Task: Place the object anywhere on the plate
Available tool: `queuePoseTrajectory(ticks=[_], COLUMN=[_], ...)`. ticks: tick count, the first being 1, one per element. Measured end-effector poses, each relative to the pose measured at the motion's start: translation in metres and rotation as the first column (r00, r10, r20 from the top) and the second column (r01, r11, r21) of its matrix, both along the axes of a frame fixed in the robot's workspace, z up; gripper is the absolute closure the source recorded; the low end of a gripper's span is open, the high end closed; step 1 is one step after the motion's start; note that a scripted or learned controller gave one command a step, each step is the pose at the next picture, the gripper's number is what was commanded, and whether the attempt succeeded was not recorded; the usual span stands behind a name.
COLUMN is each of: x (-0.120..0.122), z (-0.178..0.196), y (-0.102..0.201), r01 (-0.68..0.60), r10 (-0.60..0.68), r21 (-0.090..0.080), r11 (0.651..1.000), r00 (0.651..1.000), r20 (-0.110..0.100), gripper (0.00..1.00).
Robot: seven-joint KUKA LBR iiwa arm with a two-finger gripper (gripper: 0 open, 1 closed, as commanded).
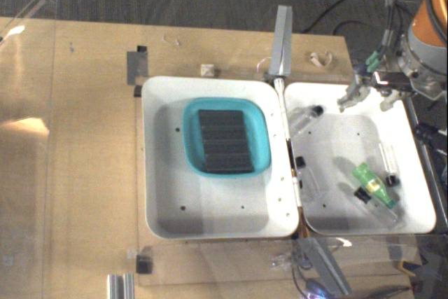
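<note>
Near the front right corner of the right shallow white bin (413,171) lay the task's object, a small green and clear plastic item with black ends (373,186), resting aslant on the bin's floor and apart from every wall. Just behind it, toward the right wall, a clear plastic tube with a black cap (388,163) lay on the same floor, close to the green item but whether they touched could not be told. In the left shallow white bin (161,171) sat the rounded square turquoise plate (260,143), set toward the bin's back half, with a dark ribbed rectangular pad (224,141) lying on its middle. Farther back in the right bin, near its back left corner, another clear tube with a black tip (308,113) lay by the wall shared with the left bin. Over the back edge of the right bin hung the two-finger gripper (367,100), its pale fingers spread apart with nothing between them, well away from the green item. Behind it, at the bench's far right, the grey arm with its orange band (428,24) reached in.
</note>
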State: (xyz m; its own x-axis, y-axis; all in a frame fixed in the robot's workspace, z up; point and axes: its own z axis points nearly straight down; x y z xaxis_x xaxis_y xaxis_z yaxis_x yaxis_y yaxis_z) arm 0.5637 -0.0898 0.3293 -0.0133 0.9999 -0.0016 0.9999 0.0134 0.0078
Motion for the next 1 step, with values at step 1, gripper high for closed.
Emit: queuePoseTrajectory(ticks=[1], x=[-0.0120], z=[0.0844], y=[-0.0440], r01=[0.180], r10=[-0.180], r21=[0.001], r11=[0.984], r00=[0.984], r20=[-0.001], gripper=[0.00])
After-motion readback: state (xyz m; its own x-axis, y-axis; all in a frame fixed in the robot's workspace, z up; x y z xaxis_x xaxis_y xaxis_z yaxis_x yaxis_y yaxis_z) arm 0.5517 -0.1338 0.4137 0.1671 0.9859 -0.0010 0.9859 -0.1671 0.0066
